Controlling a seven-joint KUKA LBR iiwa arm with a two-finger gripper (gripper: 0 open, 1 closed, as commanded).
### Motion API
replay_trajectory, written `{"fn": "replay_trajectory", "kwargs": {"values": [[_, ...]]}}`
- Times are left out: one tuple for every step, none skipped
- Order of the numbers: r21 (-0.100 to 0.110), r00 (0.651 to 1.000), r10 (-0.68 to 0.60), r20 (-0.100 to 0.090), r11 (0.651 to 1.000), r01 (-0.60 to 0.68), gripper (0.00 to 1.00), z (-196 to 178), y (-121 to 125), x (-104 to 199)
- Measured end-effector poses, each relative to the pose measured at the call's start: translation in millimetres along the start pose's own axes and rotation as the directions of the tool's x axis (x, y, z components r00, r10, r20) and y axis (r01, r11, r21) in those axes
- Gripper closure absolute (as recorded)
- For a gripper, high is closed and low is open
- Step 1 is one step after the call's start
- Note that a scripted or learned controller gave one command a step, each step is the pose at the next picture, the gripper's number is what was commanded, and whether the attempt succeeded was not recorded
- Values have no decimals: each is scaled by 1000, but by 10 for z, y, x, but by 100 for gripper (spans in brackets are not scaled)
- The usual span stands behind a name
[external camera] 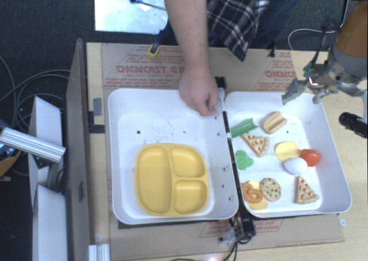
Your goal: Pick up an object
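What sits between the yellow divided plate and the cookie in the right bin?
In the camera view, between the yellow divided plate and the cookie lie the bins' adjoining rims and an orange-and-yellow toy food piece.

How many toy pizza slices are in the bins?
2, both in the right bin: one pizza slice beside the green bean, another near its front right corner.

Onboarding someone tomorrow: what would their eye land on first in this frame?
Probably the person's hand reaching down onto the divider between the two bins. Next, the yellow compartment plate in the left bin, and the toy food, such as the pizza slice and cookie, in the right bin.
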State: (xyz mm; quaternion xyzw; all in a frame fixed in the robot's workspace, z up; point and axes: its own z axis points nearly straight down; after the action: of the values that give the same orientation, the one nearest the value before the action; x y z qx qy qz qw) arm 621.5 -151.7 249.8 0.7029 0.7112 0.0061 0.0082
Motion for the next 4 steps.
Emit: {"fn": "replay_trajectory", "kwargs": {"values": [[23,1000,11,-4,1000,-11,0,557,-464,223],[26,1000,10,-5,1000,-10,0,1511,-541,344],[8,1000,8,2,1000,-8,0,1240,239,-201],[23,1000,5,-5,1000,-5,0,1669,-142,367]]}}
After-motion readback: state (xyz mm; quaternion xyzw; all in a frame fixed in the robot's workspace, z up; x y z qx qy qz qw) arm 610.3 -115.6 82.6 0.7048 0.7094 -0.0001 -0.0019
